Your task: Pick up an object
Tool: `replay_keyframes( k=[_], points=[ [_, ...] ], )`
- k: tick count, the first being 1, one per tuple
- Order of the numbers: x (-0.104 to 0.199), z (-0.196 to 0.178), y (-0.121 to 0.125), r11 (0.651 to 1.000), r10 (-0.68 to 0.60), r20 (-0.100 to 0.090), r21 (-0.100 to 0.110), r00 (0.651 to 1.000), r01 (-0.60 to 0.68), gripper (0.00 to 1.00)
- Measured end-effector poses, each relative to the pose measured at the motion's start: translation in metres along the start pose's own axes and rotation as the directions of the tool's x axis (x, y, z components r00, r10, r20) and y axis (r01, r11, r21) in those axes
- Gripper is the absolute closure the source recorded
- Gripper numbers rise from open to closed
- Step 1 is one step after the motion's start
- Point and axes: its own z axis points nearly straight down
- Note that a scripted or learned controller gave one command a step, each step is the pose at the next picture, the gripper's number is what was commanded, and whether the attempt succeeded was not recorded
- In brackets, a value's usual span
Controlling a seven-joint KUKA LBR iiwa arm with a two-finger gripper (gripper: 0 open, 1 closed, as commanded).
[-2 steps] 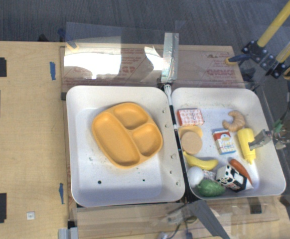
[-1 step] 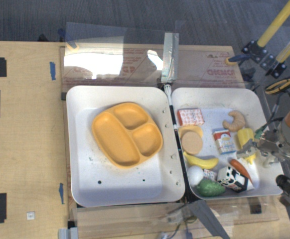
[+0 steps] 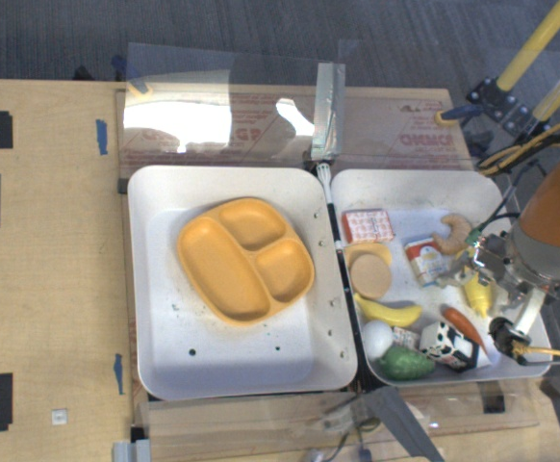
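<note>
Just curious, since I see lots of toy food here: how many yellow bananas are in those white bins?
1. The banana lies in the right bin, below the round tan piece and above the white egg. The arm covers part of that bin, so another might be hidden.

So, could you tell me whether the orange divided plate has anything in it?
Empty: the orange divided plate shows three bare compartments, lying alone in the left bin.
</note>
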Motion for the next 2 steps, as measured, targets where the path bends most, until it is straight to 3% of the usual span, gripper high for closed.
replay_keyframes(
  k=[1,2],
  points=[
    [0.0,-0.007,-0.001,1.0,-0.003,0.004,0.001,1.0,0.003,1.0],
    [0.045,-0.145,-0.004,1.0,-0.018,0.006,0.002,1.0,0.018,1.0]
  ],
)
